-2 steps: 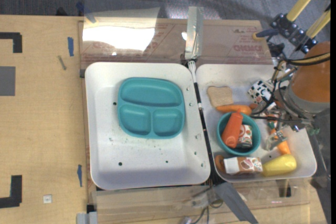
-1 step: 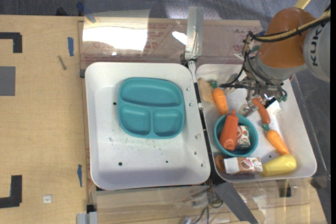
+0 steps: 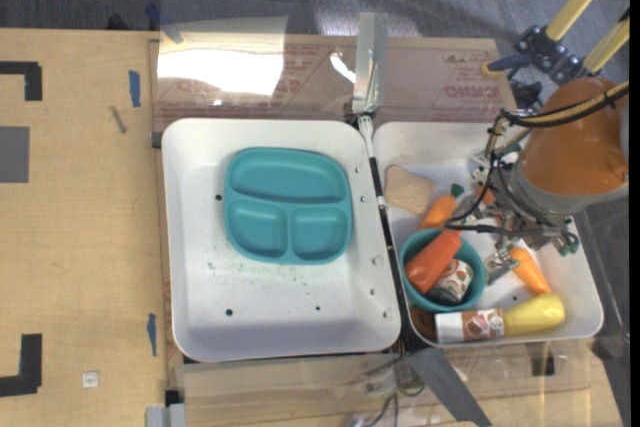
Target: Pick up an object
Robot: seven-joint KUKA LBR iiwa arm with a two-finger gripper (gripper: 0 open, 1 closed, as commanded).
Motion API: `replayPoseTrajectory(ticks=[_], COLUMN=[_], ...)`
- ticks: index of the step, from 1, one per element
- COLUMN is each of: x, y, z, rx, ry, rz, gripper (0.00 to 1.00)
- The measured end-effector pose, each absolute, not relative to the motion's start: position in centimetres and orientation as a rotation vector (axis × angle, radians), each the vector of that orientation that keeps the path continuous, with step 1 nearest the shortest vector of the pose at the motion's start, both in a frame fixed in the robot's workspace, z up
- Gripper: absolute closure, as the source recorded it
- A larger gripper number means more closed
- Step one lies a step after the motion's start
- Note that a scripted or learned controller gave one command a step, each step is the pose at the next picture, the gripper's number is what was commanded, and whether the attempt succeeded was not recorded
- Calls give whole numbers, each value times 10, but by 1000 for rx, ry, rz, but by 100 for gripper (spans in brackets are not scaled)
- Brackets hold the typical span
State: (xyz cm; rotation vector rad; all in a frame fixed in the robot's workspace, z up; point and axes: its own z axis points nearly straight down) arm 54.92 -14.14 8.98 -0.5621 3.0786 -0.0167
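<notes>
**Inspection: approach stage over the right bin, no object secured**

The candidate objects are found in the right bin (image 3: 590, 300). A teal bowl (image 3: 412, 277) sits at its near-left, holding an orange carrot-shaped piece (image 3: 437, 258) and a small printed can (image 3: 458, 281). Just beside it at the near wall lies a yellow squeeze bottle (image 3: 510, 319), smooth, tapered and labelled. A second carrot piece (image 3: 531, 273), a smaller orange one (image 3: 438, 211) and a flat tan slab (image 3: 407, 189) lie further in.

The pincer (image 3: 518, 227) is lowered among these items, near the bowl's rim. Whether it is open or closed cannot be told, as wiring and the wrist obscure it. Nothing is seen gripped.

The step is judged to be approach or descent. A clean closure on one rounded, slippery item is called for next.

In the left bin (image 3: 190, 315), a glossy teal divided plate (image 3: 289, 205) is seen. Both bins rest on the bench (image 3: 70, 215), which is of pale wood.
</notes>
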Motion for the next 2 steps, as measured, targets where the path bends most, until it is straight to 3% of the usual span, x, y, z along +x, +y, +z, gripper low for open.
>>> replayPoseTrajectory(ticks=[1,2], x=[498,505], y=[-170,-158], z=[93,95], rx=[-536,-609], ry=[3061,3055], rz=[-21,-60], gripper=[0,0])
